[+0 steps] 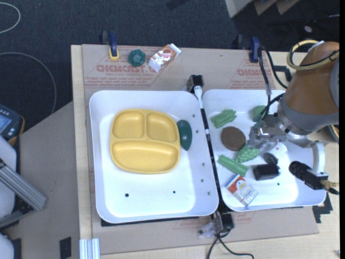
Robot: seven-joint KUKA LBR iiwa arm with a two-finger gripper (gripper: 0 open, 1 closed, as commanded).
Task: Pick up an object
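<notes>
My gripper hangs low over the right bin, just right of a brown round disc and above a bumpy green piece. A green leafy toy lies at the bin's back left, and another green bit sits behind the gripper. A green stick, a black block and a small red-and-white packet lie toward the front. I see nothing between the fingers.
The left bin holds a yellow divided plate and a dark green oval. Behind the bins lie a small carton and a teal knob. A black clip sits on the divider.
</notes>
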